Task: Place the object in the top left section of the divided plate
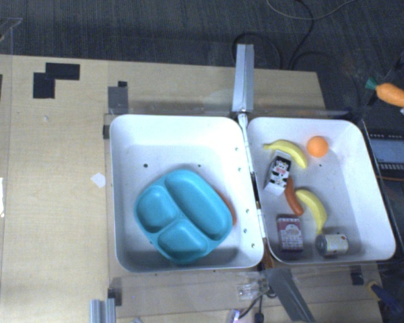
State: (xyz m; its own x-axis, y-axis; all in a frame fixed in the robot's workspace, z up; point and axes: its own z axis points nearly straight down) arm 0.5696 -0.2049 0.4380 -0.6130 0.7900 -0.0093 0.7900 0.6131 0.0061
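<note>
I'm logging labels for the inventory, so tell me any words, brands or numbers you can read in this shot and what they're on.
No text can be read.
White carton: black markings, too blurred.
Dark red packet: pale label, too small.
Can: no legible print.
Blue divided plate, bananas and orange: no marks.

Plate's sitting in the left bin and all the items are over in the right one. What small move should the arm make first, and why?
Probably bring the gripper down over one item in the right bin, for instance the orange ball, which lies apart from the bananas. The blue divided plate in the left bin has nothing visible in its sections, so a pick likely comes first.
</note>
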